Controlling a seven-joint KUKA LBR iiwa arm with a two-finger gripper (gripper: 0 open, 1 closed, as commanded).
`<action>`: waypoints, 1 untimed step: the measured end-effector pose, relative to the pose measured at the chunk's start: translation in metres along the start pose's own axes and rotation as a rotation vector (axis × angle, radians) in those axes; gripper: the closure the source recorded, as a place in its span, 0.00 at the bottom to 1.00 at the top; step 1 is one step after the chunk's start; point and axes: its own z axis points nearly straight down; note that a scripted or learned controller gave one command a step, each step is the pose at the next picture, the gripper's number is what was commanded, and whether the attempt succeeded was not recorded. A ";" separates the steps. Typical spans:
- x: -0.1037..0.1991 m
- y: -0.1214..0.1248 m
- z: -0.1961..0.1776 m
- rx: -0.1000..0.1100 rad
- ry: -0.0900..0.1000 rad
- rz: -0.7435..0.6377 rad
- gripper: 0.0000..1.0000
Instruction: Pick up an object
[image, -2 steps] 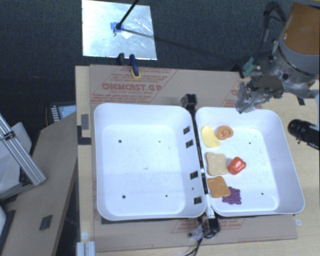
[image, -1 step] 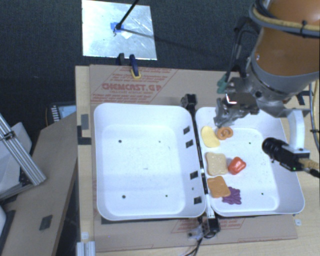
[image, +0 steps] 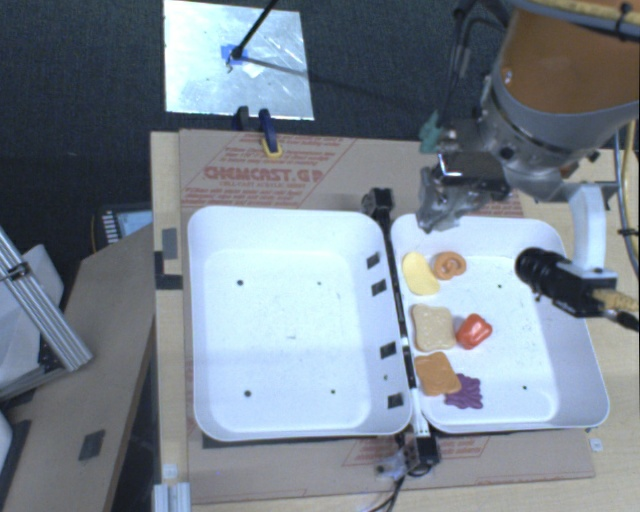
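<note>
Gripper (image: 436, 215): over right bin (image: 570, 340) rear edge; you can't tell its state, blurred | Target: toy pretzel (image: 449, 265) just below, beside yellow piece (image: 419, 274) | Handling: probably light, rigid plastic; pinch across its outer rim.

Red printed letters reading roughly "CHEMCAST" stand on the flat brown cardboard sheet (image: 300, 165) under the two white bins; the characters after that word are unclear.
</note>
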 end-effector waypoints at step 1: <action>0.068 -0.001 0.043 0.009 -0.002 -0.003 1.00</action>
